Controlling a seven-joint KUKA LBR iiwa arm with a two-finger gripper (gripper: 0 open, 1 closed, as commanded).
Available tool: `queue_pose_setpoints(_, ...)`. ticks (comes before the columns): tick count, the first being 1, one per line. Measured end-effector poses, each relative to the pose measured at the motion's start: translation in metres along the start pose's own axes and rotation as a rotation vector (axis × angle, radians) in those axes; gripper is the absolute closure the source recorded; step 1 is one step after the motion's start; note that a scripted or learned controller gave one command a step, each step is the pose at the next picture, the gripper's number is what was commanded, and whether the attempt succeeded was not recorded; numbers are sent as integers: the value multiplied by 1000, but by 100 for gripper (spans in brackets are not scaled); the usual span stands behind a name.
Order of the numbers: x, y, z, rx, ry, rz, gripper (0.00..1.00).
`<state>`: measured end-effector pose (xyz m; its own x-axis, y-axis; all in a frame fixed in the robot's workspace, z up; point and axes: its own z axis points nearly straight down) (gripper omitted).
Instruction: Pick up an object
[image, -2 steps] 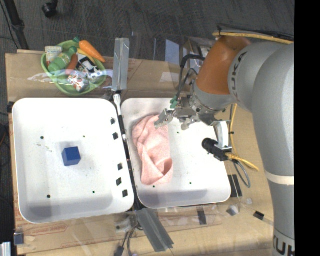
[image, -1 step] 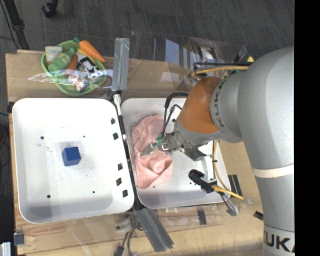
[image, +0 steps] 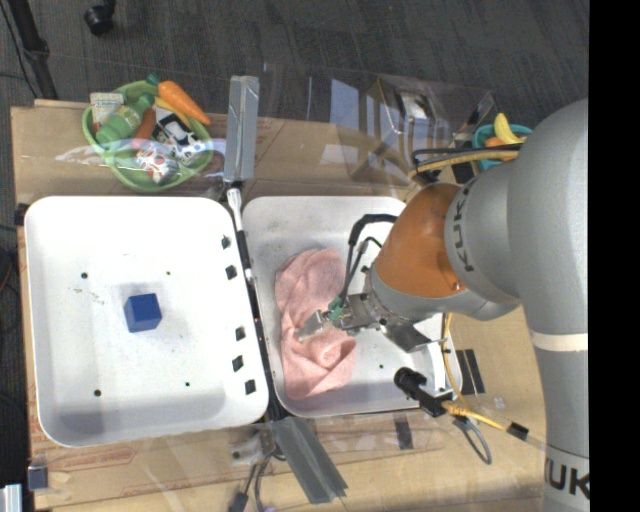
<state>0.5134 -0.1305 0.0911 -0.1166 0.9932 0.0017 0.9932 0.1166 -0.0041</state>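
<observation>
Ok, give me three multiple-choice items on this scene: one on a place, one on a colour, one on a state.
1. Where does the small blue cube lie?
A. left white bin
B. right white bin
C. green bowl

2. What colour is the crumpled cloth?
A. yellow
B. pink
C. grey

3. Where is the claw?
A. over the cube
B. outside both bins
C. down at the cloth

Answers: A, the cube sits alone on the left bin's floor; B, the cloth is pale pink; C, the claw's tips meet the cloth's folds in the right bin.

light: even, bright overhead | glare: white bins (image: 130, 225) washing out slightly | shadows: lying soft under arm (image: 500, 230) | focus: softening mildly throughout
</observation>
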Motion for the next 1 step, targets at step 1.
queue_pose_setpoints(1,0,0,-9,1,0,-3,100)
